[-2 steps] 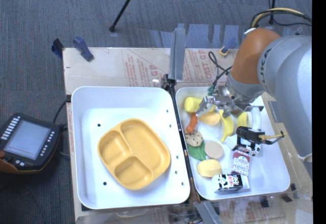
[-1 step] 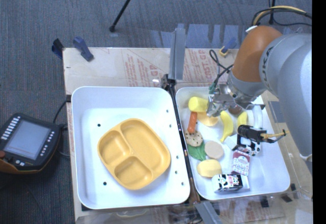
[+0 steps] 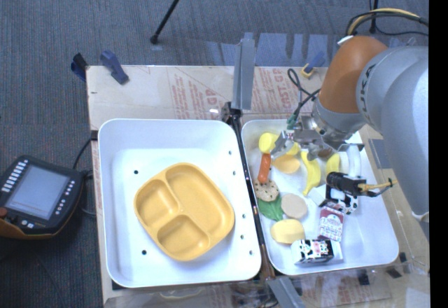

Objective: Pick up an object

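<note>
Down in the right bin (image 3: 381, 243) you see a heap of toy food: a yellow lemon (image 3: 267, 141), an orange carrot (image 3: 264, 167), a brown cookie (image 3: 266, 191), a green leaf (image 3: 271, 208), a banana (image 3: 311, 173), a round tan piece (image 3: 294, 205) and two small cow-print cartons (image 3: 315, 250). Just over the lemon and banana, at the far end of that bin, hangs the gripper (image 3: 302, 138); it sits low near a pale yellow piece (image 3: 286, 163), maybe touching it. Beside it, the left bin (image 3: 119, 159) has a yellow tray (image 3: 183, 210) with three parts. Left of the bench lies a handheld screen (image 3: 35, 194).
</note>
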